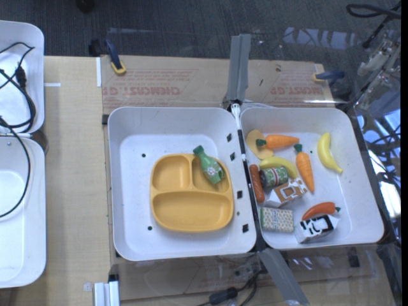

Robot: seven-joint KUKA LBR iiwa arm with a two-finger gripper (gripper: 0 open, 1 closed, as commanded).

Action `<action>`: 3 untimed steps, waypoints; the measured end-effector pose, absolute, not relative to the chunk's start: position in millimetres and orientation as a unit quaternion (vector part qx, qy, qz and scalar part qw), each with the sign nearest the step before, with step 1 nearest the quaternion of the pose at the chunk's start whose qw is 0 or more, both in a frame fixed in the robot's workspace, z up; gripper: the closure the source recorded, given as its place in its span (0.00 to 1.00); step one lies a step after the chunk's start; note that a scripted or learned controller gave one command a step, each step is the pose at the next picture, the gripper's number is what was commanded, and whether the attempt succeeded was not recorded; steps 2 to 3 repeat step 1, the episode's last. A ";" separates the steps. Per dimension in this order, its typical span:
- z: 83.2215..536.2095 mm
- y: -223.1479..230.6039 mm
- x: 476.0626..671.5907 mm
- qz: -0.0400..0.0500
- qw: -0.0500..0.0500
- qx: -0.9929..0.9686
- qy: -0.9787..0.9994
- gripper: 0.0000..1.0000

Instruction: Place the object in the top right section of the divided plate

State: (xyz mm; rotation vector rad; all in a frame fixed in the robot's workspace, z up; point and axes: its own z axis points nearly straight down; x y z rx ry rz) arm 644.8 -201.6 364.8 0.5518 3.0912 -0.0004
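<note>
Lying in the top right section of the yellow divided plate is a small green bottle, tilted so its dark green cap points up and to the left while its paler, patterned body slants down to the right. Its lower end reaches the plate's right rim. The plate has two small sections along the top and one wide section below, and it sits near the middle of the left bin on the counter.

The right bin holds a cluster of toy food: a banana near the right wall, a carrot lying crosswise at the top, a second carrot standing lengthwise below it, a second banana over a small can, a sausage by the left wall, a red pepper, a black-and-white carton and a patterned packet.

At the far right edge some metal parts and cables show, but I cannot make out the gripper there, so I cannot tell whether it is open, closed or gripping anything.
</note>
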 end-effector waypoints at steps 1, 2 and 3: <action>263.5 -220.0 622.6 0.000 0.001 0.160 0.987 0.00; 263.5 -220.0 622.6 0.000 0.001 0.160 0.987 0.00; 263.5 -220.0 622.6 0.000 0.001 0.160 0.987 0.00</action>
